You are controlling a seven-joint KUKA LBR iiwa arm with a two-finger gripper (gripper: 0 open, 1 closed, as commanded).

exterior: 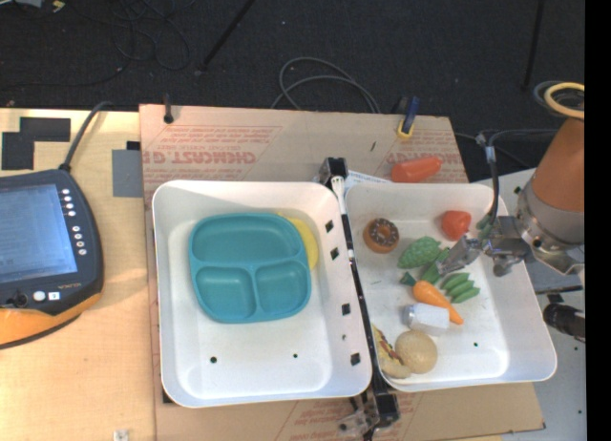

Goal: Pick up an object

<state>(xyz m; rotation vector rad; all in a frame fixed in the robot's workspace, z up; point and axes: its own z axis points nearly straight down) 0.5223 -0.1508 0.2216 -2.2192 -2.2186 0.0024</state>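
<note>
**Arm low over right bin, claw near the green toy veg**

The grey KUKA arm w/ orange band reaches in from the right, and its metal 2-finger gripper (470, 250) sits low over the right shallow white plastic bin (520, 358). Fingers are too small and cluttered to read: can't tell whether the claw is released, clenched or grasping anything. Nothing is visibly between them.

Right bin contents, approx. top to bottom:
- round brown toy donut w/ sprinkles (383, 235), near the bin's left wall
- small red toy tomato-like piece (455, 222), just above-left of the gripper
- green leafy toy vegetable (420, 254), just left of the gripper tip; contact unclear
- green toy pea pods (460, 286), directly below the gripper
- orange toy carrot (435, 297), touching the pods' left side
- small white bottle-shaped item (427, 316), just under the carrot
- round beige toy bread-like ball (416, 351), near the front-left corner, w/ another tan piece beside it

Left shallow white plastic bin (181, 353) holds a teal 3-compartment plastic plate (251, 266), w/ a yellow item (307, 241) poking out from under its right edge.

Outside the bins: a red-orange toy pepper (415, 169) lies on the brown cardboard sheet (248, 143) behind the right bin. A black-and-orange handheld control pendant w/ screen (43, 243) rests on the bench at far left.
</note>
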